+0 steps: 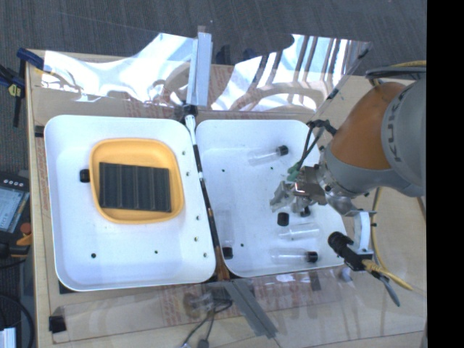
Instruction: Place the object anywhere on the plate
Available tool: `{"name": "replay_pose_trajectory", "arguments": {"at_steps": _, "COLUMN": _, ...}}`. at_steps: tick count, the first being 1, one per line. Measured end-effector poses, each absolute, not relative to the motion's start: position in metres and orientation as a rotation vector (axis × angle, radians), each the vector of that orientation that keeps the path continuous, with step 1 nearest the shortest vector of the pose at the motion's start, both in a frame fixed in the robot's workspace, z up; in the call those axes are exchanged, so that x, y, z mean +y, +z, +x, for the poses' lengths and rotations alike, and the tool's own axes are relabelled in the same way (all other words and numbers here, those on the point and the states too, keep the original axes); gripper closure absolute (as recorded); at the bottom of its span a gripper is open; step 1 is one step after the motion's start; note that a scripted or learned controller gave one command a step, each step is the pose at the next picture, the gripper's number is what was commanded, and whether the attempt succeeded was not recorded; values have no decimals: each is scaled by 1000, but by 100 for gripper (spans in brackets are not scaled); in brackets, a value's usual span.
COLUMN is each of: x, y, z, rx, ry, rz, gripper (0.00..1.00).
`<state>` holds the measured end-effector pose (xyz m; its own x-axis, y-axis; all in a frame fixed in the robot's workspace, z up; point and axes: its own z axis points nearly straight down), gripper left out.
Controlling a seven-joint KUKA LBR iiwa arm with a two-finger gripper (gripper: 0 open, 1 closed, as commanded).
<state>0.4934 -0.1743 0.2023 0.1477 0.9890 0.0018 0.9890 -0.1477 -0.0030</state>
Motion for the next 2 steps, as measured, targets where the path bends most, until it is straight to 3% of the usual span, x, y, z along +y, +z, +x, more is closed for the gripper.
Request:
{"name": "replay_pose_trajectory", "arguments": {"at_steps": 1, "x": -153, "y": 212, "z": 555, "rx": -2357, "ry": 1, "rz": -2076, "gripper": 100}}
{"name": "replay_pose_trajectory", "arguments": {"at_steps": 2, "x": -153, "y": 212, "z": 555, "rx": -2357, "ry": 1, "rz": -2076, "gripper": 0}}
